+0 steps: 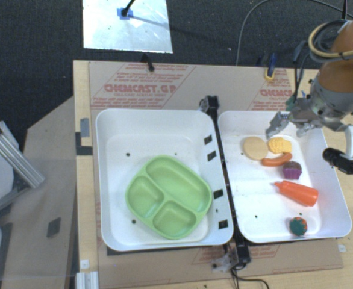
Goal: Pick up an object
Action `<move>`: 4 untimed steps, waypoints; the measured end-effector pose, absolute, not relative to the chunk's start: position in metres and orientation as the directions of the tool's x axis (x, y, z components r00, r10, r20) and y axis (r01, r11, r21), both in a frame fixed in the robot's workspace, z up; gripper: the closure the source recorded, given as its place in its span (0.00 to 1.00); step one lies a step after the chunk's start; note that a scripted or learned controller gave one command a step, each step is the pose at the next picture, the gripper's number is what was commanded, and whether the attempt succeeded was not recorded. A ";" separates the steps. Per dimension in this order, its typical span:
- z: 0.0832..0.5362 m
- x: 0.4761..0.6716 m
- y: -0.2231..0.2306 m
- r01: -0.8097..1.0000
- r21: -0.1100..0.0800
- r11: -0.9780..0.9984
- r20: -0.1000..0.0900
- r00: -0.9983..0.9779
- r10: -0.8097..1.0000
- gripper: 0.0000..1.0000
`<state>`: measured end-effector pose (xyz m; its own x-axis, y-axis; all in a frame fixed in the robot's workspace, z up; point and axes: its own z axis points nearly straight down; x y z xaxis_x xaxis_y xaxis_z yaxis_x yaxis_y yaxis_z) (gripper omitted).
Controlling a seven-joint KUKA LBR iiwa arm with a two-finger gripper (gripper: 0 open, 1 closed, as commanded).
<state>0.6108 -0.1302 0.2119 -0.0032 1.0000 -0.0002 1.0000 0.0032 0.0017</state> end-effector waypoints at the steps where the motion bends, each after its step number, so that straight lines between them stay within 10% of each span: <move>1: 0.408 0.616 -0.094 1.000 0.018 0.009 -0.002 -0.009 1.000 0.00; 2: 0.410 0.615 -0.095 1.000 0.008 0.011 -0.003 -0.011 1.000 1.00; 3: 0.340 0.569 -0.025 1.000 -0.007 0.009 0.002 -0.009 1.000 1.00; 4: 0.384 0.601 -0.068 1.000 0.008 0.000 -0.002 0.000 1.000 1.00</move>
